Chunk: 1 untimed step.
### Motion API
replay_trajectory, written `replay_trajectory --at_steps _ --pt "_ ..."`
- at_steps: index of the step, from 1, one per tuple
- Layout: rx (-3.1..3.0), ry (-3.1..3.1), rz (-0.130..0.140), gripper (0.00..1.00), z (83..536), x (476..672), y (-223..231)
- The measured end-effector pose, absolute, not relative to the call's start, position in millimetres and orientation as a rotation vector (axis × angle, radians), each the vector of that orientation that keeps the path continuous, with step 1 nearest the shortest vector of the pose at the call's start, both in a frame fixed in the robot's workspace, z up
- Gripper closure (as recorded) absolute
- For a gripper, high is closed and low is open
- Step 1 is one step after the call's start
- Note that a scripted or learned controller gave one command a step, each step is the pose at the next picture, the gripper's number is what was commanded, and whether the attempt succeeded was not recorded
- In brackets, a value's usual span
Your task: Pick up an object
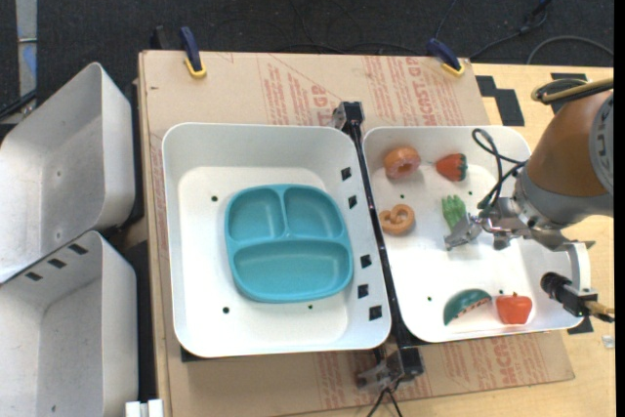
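Note:
The right bin (430, 308) holds several small toy foods. A pink-orange donut-like piece (401, 161) and a red pepper-like piece (451, 167) lie at the far side. An orange ring (397, 219) sits near the bin's left wall. A green piece (453, 210) lies mid-bin. A green-and-red slice (468, 305) and a red tomato-like piece (515, 310) rest near the front edge. My gripper (463, 235) hangs low just below and right of the green piece, with nothing seen between its tips.
The left bin (186, 239) carries a teal divided plate (289, 243). A black divider (369, 229) runs between the bins. Spare white bins (59, 171) stand at the left. The arm's orange band (576, 146) overhangs the right bin's right side.

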<state>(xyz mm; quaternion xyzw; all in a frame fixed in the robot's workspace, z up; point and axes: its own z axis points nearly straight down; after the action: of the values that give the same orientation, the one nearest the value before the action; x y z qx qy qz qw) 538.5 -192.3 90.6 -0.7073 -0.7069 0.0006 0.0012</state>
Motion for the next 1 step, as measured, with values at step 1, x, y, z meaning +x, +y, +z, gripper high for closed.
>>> replay_trajectory --at_steps 1 --pt "-2.222 -2.221 0.0 1.0 102.2 539.1 -192.4"
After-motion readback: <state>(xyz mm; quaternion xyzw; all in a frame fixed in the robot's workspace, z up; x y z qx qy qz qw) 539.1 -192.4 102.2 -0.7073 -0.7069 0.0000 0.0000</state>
